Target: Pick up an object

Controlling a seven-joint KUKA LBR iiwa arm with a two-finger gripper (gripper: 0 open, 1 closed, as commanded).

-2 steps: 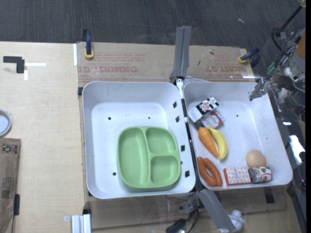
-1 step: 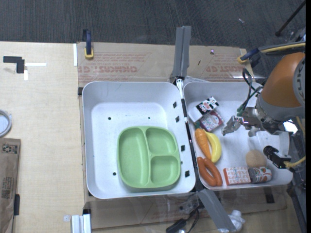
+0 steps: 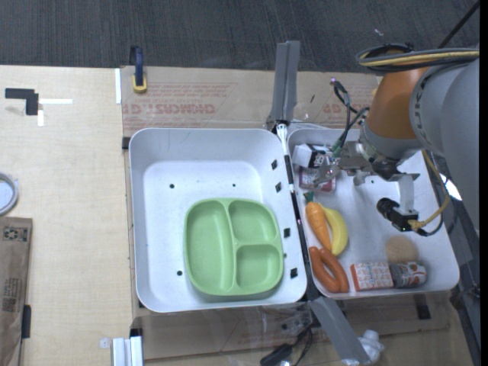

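The pincer (image 3: 326,175) hangs low at the right bin's (image 3: 442,277) ten o'clock corner; I cannot tell its opening. The carrot (image 3: 317,223) and banana (image 3: 337,229) lie touching at its six o'clock, so a descent could nudge both or jam against the wall.
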